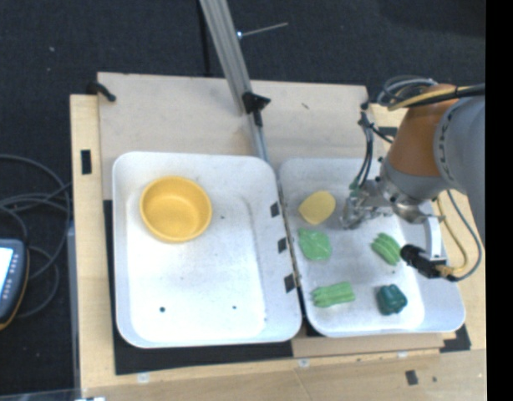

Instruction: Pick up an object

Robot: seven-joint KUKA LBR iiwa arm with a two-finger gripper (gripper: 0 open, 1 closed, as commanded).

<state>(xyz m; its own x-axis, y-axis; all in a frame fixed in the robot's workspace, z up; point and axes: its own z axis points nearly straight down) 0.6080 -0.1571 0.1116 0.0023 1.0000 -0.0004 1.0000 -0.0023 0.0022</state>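
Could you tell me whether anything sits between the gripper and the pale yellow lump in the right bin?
Nothing visible does. The gripper hangs just right of the pale yellow rounded lump, with bare white bin floor between them.

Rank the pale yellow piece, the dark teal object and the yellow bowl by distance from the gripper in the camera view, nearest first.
Measured from the gripper over the right bin:
1. Pale yellow piece, just to its left in the same bin.
2. Dark teal object, lower in that bin, toward its near right corner.
3. Yellow bowl, far across in the left bin.
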